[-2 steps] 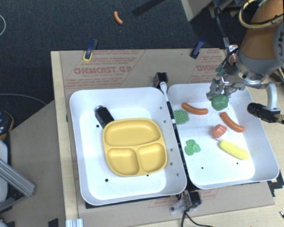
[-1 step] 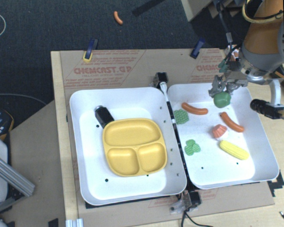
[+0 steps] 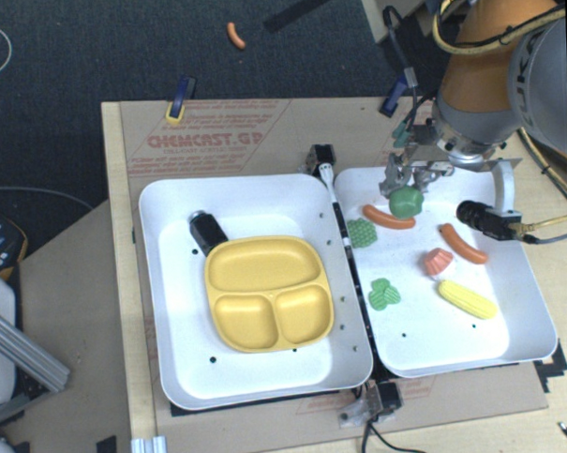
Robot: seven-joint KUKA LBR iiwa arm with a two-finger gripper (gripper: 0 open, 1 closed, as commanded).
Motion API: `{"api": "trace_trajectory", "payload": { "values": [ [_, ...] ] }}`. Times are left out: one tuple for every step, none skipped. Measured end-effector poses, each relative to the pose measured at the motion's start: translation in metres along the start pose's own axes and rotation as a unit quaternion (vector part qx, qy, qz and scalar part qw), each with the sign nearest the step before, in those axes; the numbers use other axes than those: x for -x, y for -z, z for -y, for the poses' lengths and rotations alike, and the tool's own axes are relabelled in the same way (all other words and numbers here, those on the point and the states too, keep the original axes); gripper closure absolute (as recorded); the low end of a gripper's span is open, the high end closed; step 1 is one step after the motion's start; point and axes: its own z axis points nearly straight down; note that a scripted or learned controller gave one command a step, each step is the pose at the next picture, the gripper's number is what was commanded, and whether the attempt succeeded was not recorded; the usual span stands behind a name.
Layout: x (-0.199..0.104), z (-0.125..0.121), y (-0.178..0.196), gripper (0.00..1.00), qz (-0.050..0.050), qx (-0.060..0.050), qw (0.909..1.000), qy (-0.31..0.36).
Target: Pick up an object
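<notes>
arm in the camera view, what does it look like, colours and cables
The arm has a rounded orange section above a grey body at the view's right. A yellow cable loops over its top. Below sits a silver metal wrist ring, then the small metallic end effector with thin, partly teal wires beside it.

Count: two white bins (image 3: pixel 164 273) (image 3: pixel 522 323); one yellow divided tray (image 3: pixel 268 292); two sausages (image 3: pixel 388 217) (image 3: pixel 462 243); one corn cob (image 3: pixel 468 299); three green pieces (image 3: pixel 406 201) (image 3: pixel 362 232) (image 3: pixel 384 294); one pink piece (image 3: pixel 438 260)
</notes>
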Motion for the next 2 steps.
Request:
{"api": "trace_trajectory", "payload": {
  "values": [
    [-0.042, 0.009, 0.014, 1.00, 0.000, 0.000, 1.0000, 0.000],
    [-0.043, -0.001, 0.000, 1.00, 0.001, 0.000, 1.0000, -0.002]
  ]
}}
